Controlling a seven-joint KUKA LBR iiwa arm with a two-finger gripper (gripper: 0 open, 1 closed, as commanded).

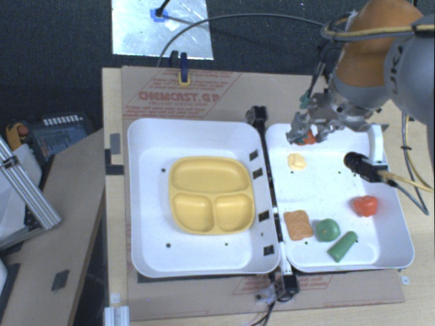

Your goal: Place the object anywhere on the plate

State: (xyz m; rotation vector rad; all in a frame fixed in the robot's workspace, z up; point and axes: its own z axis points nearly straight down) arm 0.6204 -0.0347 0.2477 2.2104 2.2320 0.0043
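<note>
Gripper [304, 136] low at the far edge of the right bin [394, 250], over a small orange-red object [308, 139]; hold impossible to confirm. Well apart from the yellow plate [207, 194] in the left bin [146, 202]. Likely to slip loose during the carry across the bin walls, landing short.

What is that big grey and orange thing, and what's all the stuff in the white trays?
That is a robot arm, seen by a camera looking down from above. Its hand is low over the right bin, at a small orange thing. I can't tell whether it holds it. That bin also has a pale yellow piece, a red one, a tan one, a green ball and a green stick. The left bin holds a yellow plate, where one object should go.
</note>
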